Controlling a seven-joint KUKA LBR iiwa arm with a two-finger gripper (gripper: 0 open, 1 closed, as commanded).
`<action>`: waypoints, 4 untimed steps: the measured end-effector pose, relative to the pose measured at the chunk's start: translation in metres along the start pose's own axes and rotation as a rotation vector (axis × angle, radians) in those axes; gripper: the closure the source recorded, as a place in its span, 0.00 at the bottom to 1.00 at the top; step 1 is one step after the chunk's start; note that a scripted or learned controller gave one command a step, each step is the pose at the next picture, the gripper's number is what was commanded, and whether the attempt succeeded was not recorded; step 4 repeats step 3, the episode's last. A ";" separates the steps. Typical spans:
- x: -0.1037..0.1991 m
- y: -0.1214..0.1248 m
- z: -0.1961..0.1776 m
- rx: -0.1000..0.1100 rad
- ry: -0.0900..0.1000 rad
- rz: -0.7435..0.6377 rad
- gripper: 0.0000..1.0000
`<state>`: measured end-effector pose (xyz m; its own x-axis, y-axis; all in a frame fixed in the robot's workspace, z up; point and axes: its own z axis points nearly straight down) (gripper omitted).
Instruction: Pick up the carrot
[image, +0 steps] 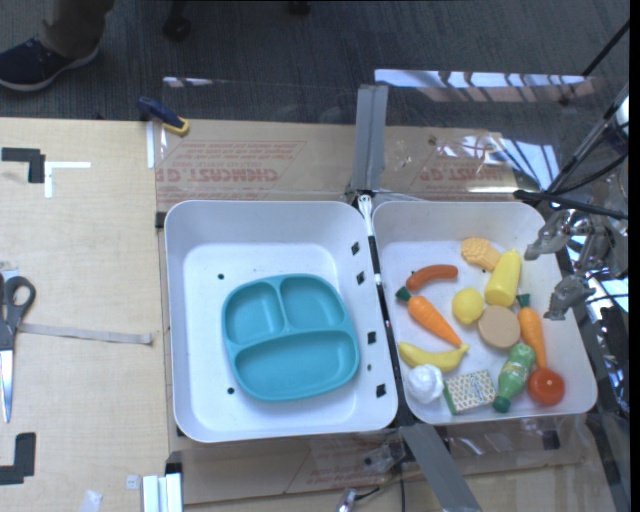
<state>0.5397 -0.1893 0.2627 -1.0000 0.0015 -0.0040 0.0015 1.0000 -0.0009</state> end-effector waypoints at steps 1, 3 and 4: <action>0.050 -0.033 0.157 -0.001 0.001 -0.028 0.00; 0.038 0.039 0.073 -0.001 -0.002 -0.059 1.00; 0.038 0.039 0.073 -0.001 -0.002 -0.059 1.00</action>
